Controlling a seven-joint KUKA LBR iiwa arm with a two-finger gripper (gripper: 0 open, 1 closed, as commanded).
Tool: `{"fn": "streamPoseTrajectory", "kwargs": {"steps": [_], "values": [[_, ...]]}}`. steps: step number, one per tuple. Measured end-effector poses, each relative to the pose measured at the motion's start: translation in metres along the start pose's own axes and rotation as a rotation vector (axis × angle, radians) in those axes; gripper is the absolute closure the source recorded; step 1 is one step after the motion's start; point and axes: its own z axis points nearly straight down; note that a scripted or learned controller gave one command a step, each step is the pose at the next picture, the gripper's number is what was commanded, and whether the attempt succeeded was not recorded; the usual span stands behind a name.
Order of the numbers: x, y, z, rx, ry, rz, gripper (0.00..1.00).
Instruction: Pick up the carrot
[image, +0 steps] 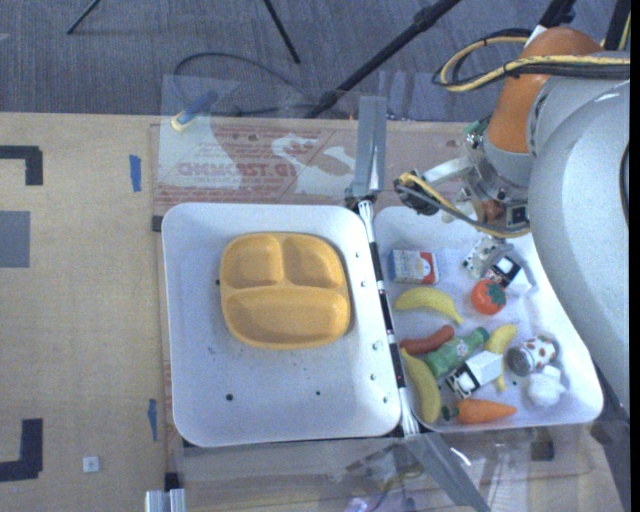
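Note:
The carrot (487, 410), orange with a small green top, lies on its side at the front edge of the right bin (575, 330). My gripper (493, 264) hangs over the far part of that bin, just above a red tomato (488, 297). It is well behind the carrot. Its two fingers stand apart, open, and nothing is between them. The grey arm with its orange band comes in from the upper right.
Crowded around the carrot are a banana (422, 385), a green bottle (458, 351), a red sausage (427, 340), a white block (476, 373), a spotted mushroom (535, 352) and a white ball (546, 390). A small carton (412, 265) lies farther back. In the left bin (190, 380) sits a yellow divided plate (286, 290).

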Motion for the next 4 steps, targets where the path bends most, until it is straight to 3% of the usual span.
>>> {"fn": "streamPoseTrajectory", "kwargs": {"steps": [1,2,3,4], "values": [[-0.021,0.062,0.005,0.000,-0.004,-0.001,0.00],[-0.016,0.141,-0.027,0.000,-0.002,-0.003,0.00],[-0.036,0.149,-0.066,-0.001,-0.002,-0.004,0.00],[-0.039,0.148,0.017,0.003,-0.005,-0.096,0.00]]}}
